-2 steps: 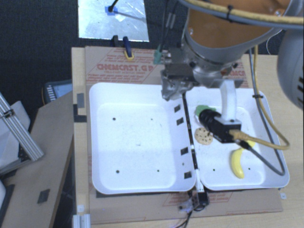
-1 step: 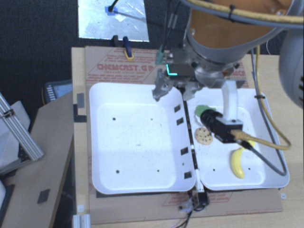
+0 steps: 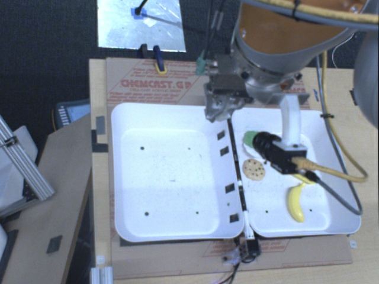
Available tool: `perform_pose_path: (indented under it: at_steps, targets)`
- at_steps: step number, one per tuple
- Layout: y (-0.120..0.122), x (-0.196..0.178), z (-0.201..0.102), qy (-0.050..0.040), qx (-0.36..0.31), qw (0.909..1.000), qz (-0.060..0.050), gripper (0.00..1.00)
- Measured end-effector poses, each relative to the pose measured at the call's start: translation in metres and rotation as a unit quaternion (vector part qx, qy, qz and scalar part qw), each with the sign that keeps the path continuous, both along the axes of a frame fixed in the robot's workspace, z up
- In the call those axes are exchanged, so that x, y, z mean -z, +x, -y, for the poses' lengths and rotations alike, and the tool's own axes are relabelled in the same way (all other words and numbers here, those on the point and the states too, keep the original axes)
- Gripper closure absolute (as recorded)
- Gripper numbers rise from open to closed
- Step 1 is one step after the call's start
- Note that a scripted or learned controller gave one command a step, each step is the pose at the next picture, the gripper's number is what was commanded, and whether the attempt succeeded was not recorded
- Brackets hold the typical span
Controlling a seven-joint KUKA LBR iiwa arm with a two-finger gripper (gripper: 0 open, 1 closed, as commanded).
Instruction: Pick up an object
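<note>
From the camera view, my gripper point(image 3: 222, 112) hangs at upper centre of the frame, over the divider where the left bin point(image 3: 166, 176) meets the right bin point(image 3: 337, 218), and I cannot tell how it is set or whether it carries anything. The pickable things all lie to the lower right of it in the right bin: a green object point(image 3: 250, 139) nearest, a round spotted cookie point(image 3: 254, 169) below that, and a yellow banana point(image 3: 295, 203) farthest, its long axis running nearly up-down in the frame

Cookie point(image 3: 254, 169) lies left of banana point(image 3: 295, 205) in right bin point(image 3: 337, 218).
</note>
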State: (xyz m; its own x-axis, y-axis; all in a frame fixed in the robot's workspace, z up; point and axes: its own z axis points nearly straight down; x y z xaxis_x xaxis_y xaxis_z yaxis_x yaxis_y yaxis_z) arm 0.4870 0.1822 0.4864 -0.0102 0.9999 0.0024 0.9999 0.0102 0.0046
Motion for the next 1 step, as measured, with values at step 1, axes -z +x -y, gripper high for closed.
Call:
perform_pose_path:
  at_steps: [1]
  targets:
    - [-0.0001, 0.0006, 0.0, -0.0002, 0.0, 1.0, -0.001, 0.0]
